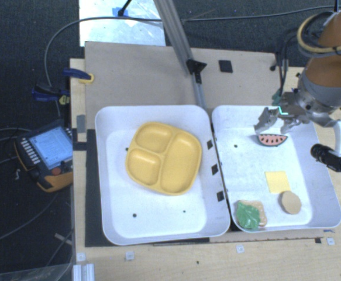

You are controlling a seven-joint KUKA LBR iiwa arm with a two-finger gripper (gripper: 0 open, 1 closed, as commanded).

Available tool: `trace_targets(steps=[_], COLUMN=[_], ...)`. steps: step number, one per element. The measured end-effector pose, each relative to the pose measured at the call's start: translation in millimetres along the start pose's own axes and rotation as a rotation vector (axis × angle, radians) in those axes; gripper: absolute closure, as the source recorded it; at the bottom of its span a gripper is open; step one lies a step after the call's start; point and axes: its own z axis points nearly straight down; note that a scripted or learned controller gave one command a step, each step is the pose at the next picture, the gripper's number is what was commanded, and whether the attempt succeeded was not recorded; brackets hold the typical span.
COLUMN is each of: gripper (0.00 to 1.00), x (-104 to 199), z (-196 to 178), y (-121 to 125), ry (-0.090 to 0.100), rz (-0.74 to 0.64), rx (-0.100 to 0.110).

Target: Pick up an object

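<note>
At the near edge of the right bin (322, 183) lie a green leafy piece on a tan slice (250, 215) and, just beside it, a round tan cookie (290, 202); a little farther in sits a yellow square of cheese (277, 181). The left bin (114, 174) holds a yellow divided plate (163, 157) near its middle. Farther back in the right bin lies a watermelon slice (273, 139) — the likeliest target, by my judgement — flat on the bin floor. The gripper (281, 117) hangs just above and behind it, reaching in from the right, and the fingers look spread moderately apart with nothing between them; whether a tip touches the slice cannot be told from this slant. So the task seems barely begun — the approach is made, but closing on the slice and lifting it are not yet done. Beyond the bins the surface (135, 69) carries only small black markers.
</note>
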Motion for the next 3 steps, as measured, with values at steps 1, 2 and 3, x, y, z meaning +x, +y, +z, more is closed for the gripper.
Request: trace_targets(steps=[1, 2, 3], gripper=[0.0, 0.0, 0.0], x=[0, 7, 5], z=[-1, 48, 90], y=[0, -6, -8], ry=[0.0, 0.0, 0.0], rz=[0.0, 0.002, 0.003], rx=[-0.001, 0.003, 0.004])
